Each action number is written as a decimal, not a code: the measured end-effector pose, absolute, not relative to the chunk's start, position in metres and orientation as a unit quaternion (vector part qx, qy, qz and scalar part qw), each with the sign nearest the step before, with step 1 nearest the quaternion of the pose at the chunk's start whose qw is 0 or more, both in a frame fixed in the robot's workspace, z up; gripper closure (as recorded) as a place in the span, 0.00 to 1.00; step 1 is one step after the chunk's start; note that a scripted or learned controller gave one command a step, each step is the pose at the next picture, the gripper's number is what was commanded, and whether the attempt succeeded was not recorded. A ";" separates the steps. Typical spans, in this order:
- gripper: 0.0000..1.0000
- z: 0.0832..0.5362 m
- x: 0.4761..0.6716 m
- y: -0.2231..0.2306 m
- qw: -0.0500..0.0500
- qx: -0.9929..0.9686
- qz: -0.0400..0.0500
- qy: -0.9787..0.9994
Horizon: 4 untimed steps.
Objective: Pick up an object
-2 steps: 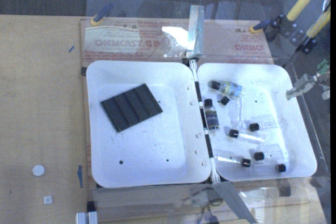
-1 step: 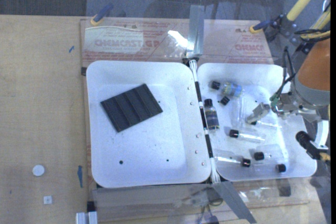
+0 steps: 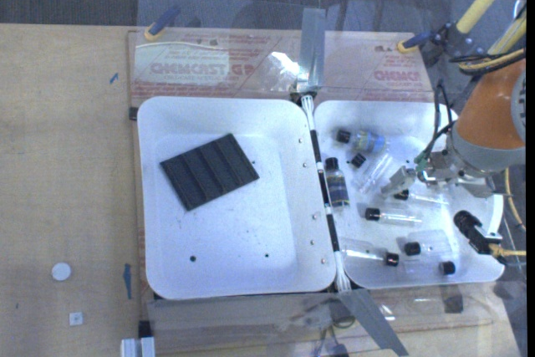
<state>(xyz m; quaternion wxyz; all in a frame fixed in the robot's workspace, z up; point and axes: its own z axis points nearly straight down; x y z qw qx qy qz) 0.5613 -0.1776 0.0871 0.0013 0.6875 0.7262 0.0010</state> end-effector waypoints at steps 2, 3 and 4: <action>0.00 0.087 0.553 -0.174 0.001 0.695 0.001 0.719; 0.00 0.091 0.603 -0.207 -0.009 0.681 0.007 0.732; 0.00 0.112 0.559 -0.173 0.000 0.676 0.000 0.737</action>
